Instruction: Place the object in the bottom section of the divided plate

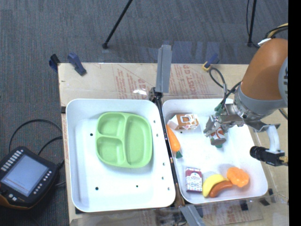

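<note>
Table (117, 79) carries two bins. Green divided plate (124, 139) in left bin (80, 182), well left of gripper (216, 134). Gripper over right bin (254, 192), closed on small red-white object (218, 134).

The grey arm (263, 86) reaches in from the right, its hand (216, 134) lowered and pointing down-left.

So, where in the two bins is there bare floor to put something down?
Left bin: a wide bare strip below the green divided plate, and a narrower one left of it. Right bin: bare middle between carrot and gripper. Crowded at its bottom, around the banana.
</note>
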{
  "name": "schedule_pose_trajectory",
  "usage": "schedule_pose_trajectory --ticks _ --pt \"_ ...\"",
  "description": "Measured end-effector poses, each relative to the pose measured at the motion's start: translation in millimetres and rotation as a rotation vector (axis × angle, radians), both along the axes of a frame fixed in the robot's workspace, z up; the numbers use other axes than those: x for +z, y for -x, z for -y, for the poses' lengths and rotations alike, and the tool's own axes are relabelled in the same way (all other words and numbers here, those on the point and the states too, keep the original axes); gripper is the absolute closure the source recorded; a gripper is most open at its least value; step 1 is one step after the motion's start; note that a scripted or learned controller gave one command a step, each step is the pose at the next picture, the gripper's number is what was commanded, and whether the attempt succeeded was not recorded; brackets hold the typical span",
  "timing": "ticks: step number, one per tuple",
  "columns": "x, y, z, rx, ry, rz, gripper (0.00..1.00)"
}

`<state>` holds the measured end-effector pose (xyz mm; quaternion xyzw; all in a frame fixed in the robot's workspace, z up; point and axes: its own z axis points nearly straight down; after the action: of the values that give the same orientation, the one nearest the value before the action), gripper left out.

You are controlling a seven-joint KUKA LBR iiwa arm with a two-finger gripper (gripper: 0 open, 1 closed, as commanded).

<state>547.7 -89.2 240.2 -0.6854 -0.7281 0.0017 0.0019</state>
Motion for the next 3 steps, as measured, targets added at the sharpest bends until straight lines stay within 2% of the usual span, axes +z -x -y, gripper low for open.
schedule_pose_trajectory --ticks 1,2,3 --pt "-54.7 2.5 -73.9 0.200 -0.001 -0.001 1.00" --pt "-54.4 18.2 -60.9 0.128 -0.002 -0.001 1.00" --pt "-35.3 -72.6 -175.4 0.125 0.000 0.002 1.00"
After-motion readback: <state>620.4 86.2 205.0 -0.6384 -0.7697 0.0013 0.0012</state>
